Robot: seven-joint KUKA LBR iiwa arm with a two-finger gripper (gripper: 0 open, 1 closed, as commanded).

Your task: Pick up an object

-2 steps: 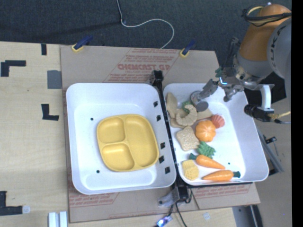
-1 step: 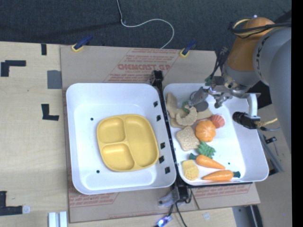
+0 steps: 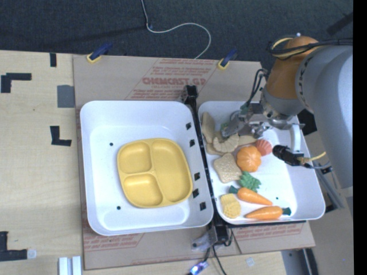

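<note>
Camera view shows my big grey arm (image 3: 321, 79) bent down from the right into the right bin (image 3: 309, 208). Its gripper (image 3: 243, 125) hangs low over the pale food pieces (image 3: 221, 145) at the bin's top left, beside the orange (image 3: 249, 158). I cannot tell the fingers' state. I should drop straight down onto one piece, away from the wall.

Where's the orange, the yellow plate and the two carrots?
orange (image 3: 249, 158): camera view, middle of its round top.
yellow plate (image 3: 153, 172): camera view, centre divider.
carrots (image 3: 254, 196): camera view, upper carrot's body; lower one (image 3: 263, 213), mid-body.
</note>
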